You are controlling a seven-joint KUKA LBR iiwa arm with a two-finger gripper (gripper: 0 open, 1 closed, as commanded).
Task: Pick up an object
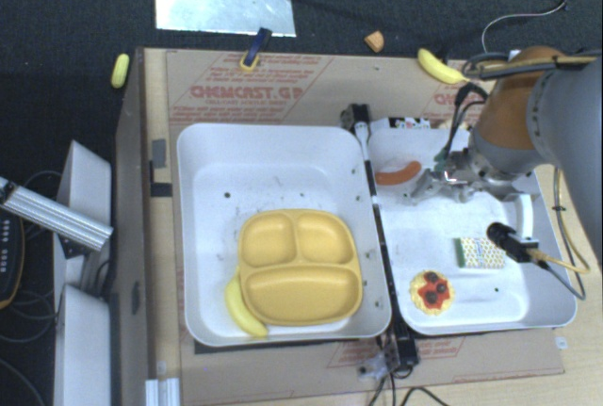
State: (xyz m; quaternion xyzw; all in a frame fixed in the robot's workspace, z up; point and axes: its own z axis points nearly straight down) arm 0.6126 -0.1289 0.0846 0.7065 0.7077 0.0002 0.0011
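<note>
While the grey arm (556, 112) leans in from the right over the desk (283, 79), its gripper (435, 183) hangs low inside the right bin (471, 305), toward that bin's far left corner. Whether the jaws are released or clenched cannot be told from this high, slanted angle.

An orange-red toy sausage (398, 172) lies flat on the floor of the right bin, just left of the gripper and close to the divider between the two bins. Its long axis runs nearly left to right across the view, with a slight bow. The right end points toward the gripper and sits a little higher in the frame. The left end points toward the left bin (203, 206).

Nearer the camera in the right bin rests a small round toy pizza (431, 291) with dark red toppings. Up and to its right is a small rectangular block (479, 251) with a green edge and a speckled face. The two lie apart from each other and well apart from the sausage.

The left bin carries a yellow three-compartment plate (300, 263), with a yellow banana (243, 305) curled against its lower left edge. A second banana (438, 65) lies slantwise on the desk beyond the right bin.
</note>
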